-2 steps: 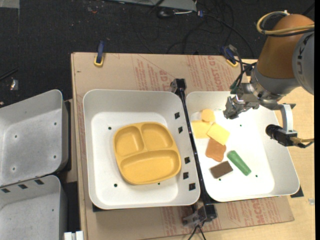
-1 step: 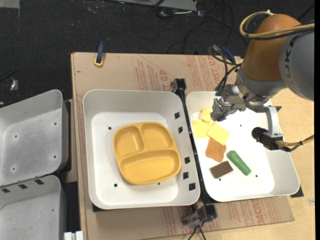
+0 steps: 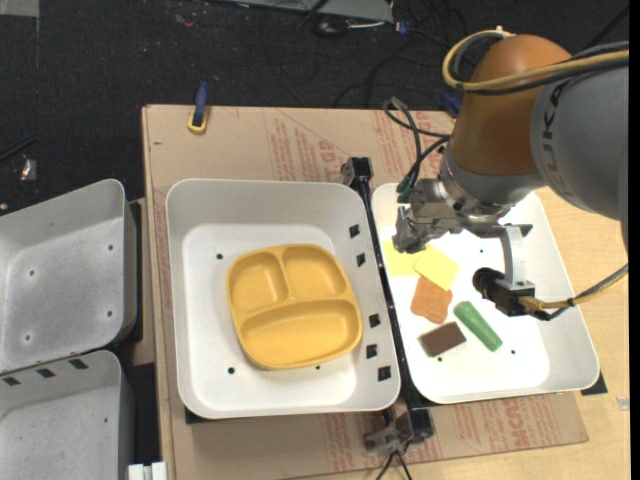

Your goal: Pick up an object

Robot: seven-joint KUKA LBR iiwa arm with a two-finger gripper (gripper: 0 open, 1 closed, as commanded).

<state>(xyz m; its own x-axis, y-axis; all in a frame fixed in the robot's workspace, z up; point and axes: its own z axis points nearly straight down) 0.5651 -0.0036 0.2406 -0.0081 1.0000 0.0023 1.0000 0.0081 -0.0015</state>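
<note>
The right bin holds a yellow flat piece, an orange slab, a green stick and a brown block. My gripper hangs low over the bin's upper left part, right at the yellow piece's far edge. The wrist and the orange band hide most of it from above. A yellow divided plate lies in the left bin.
A black divider strip runs between the two bins. Cables loop around the arm's wrist. A black camera mount sticks out over the right bin. Grey trays lie off the bench to the left.
</note>
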